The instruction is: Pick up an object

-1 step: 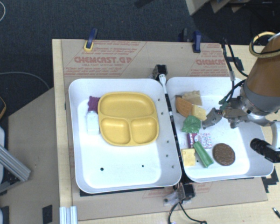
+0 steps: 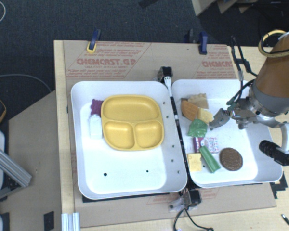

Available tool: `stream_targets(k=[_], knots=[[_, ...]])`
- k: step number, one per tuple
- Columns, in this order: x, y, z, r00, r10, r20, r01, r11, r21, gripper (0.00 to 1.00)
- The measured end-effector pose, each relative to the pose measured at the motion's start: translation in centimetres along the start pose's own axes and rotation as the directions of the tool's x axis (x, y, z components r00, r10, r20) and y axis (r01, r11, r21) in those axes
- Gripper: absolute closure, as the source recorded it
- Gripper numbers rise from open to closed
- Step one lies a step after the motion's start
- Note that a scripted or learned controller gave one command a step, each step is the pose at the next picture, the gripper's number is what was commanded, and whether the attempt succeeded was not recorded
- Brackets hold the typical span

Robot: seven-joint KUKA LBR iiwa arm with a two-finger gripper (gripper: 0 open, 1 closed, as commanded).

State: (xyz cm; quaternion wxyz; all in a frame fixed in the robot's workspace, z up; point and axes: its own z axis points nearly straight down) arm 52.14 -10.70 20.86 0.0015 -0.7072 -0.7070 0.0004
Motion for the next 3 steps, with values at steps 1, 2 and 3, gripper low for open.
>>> stream_targets(k=[1, 2, 3], knots=[[-0.1, -0.2, 6.4, 1.000, 0.000, -0.001, 0.000, 1.000, 0.007, 0.00], [0.0, -0.1, 11.4, 1.000, 0.001, -0.001, -0.001, 1.000, -0.003, 0.00], [-0.1, 0.2, 10.0, 1.000, 0.002, 0.004, -0.002, 1.000, -0.014, 1.00]])
